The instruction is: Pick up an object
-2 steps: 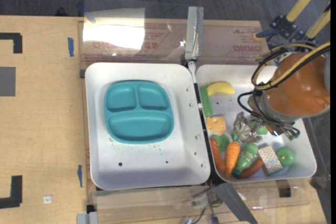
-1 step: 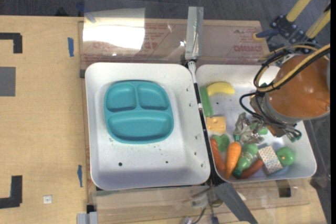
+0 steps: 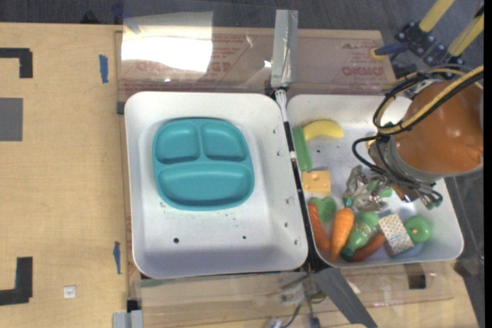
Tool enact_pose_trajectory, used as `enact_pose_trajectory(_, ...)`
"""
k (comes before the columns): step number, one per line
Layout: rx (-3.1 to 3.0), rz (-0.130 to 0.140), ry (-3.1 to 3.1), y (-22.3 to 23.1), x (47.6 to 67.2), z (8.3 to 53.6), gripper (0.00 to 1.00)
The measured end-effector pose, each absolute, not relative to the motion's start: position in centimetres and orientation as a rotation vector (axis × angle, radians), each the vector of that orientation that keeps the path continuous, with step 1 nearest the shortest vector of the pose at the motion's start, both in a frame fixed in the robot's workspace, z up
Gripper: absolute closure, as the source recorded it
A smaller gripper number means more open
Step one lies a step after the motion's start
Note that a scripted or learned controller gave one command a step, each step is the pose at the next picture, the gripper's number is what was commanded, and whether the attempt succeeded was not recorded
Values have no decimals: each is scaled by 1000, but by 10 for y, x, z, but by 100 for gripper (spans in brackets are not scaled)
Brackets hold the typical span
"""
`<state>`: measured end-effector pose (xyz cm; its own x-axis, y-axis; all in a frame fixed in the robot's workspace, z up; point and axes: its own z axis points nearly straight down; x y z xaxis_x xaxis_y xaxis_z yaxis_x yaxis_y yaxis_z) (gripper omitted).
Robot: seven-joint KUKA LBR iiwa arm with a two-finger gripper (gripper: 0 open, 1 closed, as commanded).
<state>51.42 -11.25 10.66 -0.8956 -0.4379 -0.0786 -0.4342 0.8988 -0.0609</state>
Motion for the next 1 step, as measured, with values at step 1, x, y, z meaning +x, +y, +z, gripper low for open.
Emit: enact_pose_trajectory(1,-831,-15,3005,-108,496,91,0)
